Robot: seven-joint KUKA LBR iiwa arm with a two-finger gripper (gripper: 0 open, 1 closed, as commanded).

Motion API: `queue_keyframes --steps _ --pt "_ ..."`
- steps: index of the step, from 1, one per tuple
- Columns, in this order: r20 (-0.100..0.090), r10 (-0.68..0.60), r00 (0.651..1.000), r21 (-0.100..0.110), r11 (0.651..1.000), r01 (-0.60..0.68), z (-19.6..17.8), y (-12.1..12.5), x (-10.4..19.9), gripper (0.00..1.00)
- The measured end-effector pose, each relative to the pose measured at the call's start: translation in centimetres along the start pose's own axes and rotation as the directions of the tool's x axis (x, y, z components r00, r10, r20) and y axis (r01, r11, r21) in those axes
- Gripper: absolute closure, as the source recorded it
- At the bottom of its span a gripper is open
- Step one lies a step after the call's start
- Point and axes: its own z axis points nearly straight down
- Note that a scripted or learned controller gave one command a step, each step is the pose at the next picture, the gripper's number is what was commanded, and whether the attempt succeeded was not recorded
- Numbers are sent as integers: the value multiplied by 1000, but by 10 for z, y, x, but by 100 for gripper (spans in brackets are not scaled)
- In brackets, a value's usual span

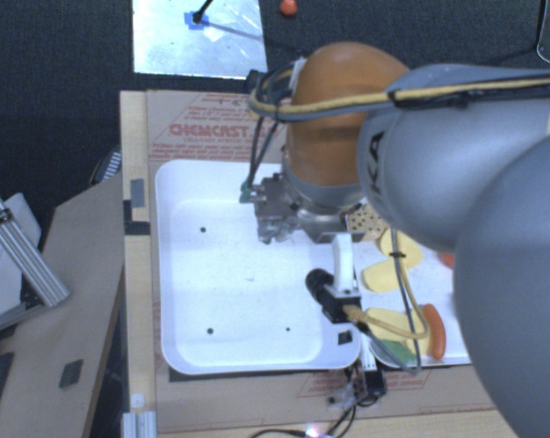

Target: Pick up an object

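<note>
The grey arm (457, 181) is the largest thing we see; it reaches in from the right and its orange band (347, 99) sits high over the place where the two bins meet, so it covers much of the right bin (430, 290). Under both bins lies a printed cardboard sheet (202, 126) on the counter, probably to keep them level and in place. The left bin (211, 281) is wide open to the camera, and on its white floor we see only a few small dark dots. The gripper (273, 226) hangs over the right part of this left bin, near the shared wall. Whether the jaws are apart or together we cannot tell from this slant, and we see nothing carried below them. The things to pick lie in the right bin, well under the arm: two flat yellow pieces (384, 276), an orange-red stick (435, 329) beside them, and a green thing (395, 349) at the near rim. We judge that no object is picked yet, and the gripper would have to cross to the right bin to reach one.
</note>
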Motion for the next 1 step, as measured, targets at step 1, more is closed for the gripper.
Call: queue_keyframes --steps 1 --pt "3 5 1000 12 1000 -5 28 -38 16 100"
